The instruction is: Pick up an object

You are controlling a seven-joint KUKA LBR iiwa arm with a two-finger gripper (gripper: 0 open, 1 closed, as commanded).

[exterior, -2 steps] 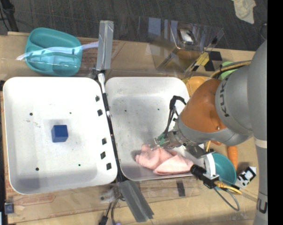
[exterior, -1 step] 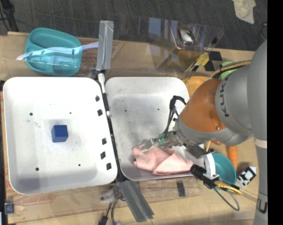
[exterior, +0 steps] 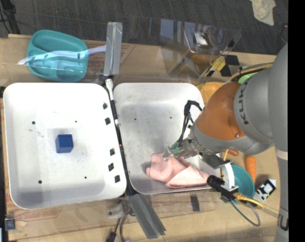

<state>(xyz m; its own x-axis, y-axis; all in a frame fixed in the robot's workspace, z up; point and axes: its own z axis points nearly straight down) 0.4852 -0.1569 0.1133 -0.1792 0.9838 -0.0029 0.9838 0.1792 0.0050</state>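
Observation:
A pink cloth (exterior: 175, 172) lies crumpled in the right bin (exterior: 147, 115), near its front edge. My gripper (exterior: 175, 150) is down at the cloth's upper edge, reaching in from the right under the orange wrist band (exterior: 219, 119). A blue cube (exterior: 64, 143) sits alone in the middle of the left bin (exterior: 26, 110), far from the gripper.
A teal plastic object (exterior: 58, 55) rests on the bench behind the left bin. A clear stand (exterior: 203, 49) sits behind the right bin. An orange carrot-like item (exterior: 251, 167), a teal bowl (exterior: 243, 181) and cables lie at the bench's right front.

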